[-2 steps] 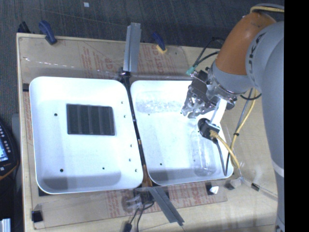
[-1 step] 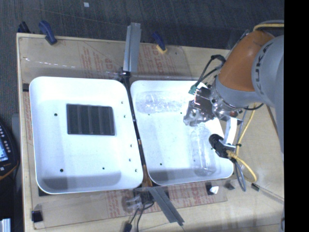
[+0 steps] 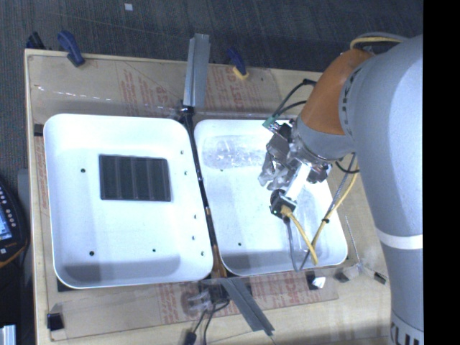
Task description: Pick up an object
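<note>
Hand [image 3: 273, 172]: low over the right bin [image 3: 244, 261], centre-right of frame; whether open or closed could not be told. Clear crumpled object [image 3: 227, 152]: near, to its upper left, long axis running left-right.

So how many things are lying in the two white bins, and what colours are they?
Dark grey: 1, the ribbed pad in the left-hand bin
Clear: 1, the crinkly plastic piece in the right-hand bin
Total: 2
</note>
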You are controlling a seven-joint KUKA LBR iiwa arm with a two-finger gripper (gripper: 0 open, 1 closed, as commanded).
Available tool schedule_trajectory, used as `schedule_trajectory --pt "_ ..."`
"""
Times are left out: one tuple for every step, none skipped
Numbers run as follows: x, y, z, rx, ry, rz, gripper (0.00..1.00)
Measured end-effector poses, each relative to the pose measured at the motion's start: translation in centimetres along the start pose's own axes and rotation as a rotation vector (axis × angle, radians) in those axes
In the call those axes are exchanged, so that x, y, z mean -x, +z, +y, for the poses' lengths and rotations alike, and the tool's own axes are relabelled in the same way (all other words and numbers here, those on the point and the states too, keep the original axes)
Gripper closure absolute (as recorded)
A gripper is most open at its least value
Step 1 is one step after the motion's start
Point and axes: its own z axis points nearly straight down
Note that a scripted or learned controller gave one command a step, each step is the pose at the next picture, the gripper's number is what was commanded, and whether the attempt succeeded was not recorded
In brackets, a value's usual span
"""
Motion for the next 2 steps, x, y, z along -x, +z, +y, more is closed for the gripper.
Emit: schedule_trajectory --pt "-0.05 -0.9 -0.06 -0.005 -0.007 -0.001 1.0" --pt "-0.1 -1.81 -0.1 -0.008 -0.014 -0.002 1.0"
